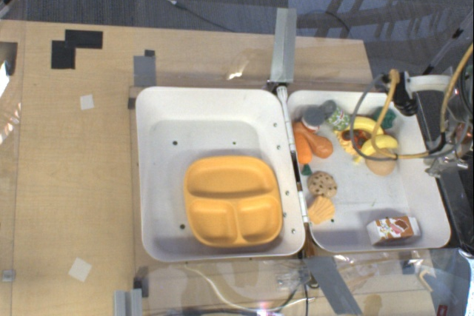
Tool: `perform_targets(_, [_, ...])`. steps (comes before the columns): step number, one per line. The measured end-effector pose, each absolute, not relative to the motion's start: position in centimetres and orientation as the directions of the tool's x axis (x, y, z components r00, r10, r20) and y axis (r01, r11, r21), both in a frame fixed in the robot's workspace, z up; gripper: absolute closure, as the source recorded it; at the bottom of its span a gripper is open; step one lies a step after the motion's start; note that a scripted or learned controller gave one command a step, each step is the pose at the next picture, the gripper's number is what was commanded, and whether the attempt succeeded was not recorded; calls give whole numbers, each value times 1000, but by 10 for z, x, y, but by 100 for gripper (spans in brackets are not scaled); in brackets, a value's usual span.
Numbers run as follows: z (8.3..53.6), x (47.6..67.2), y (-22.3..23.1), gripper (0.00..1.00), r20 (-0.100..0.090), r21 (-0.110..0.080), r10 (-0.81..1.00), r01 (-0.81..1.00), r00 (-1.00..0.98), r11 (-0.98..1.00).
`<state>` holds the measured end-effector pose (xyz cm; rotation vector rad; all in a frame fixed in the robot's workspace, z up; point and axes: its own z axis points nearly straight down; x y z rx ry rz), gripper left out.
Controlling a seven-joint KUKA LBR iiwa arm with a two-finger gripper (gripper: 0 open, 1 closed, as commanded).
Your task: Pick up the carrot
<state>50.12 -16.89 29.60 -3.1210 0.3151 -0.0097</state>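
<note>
Plainly, in the camera view the carrot (299, 141) lies in the right bin (437, 237), hard against its left wall beside the divider between the two bins. It is a slim orange piece running roughly along that wall, with what looks like a dark green tip at its near end. A fatter orange-brown piece (321, 147) touches it on the right, and a grey item (318, 115) sits just past its far end. A cookie (322, 183) lies near the green tip.

Further right in that bin are a banana (374, 139) in a small heap of toys and a carton (391, 229) near the front corner. The left bin (159, 159) bears a yellow tray (233, 200).

The gripper (446, 156) seems to sit among cables at the right bin's right rim, well apart from the carrot. Whether it is open or closed I cannot tell.

The carrot is most likely a toy: light, stiff and smooth, so it should not crush, but its rounded, tapered skin could slip or roll out of a pinch. The best hold looks to be across the thick middle, with the grip set crosswise to its length. The trouble is room: the wall on one side and the orange-brown piece on the other leave little space, so a slightly slanted approach, or nudging it off the wall first, may be needed.
</note>
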Motion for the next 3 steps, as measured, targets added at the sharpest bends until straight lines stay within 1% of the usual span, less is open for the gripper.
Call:
perform_targets(1, [347, 498, -208, 100, 11, -4, -216, -216, 976, -976])
perform_targets(2, [259, 538, -152, 100, -5, -9, -198, -198, 980, -980])
perform_targets(3, [144, 502, -193, 100, -8, -4, -300, -300, 954, -954])
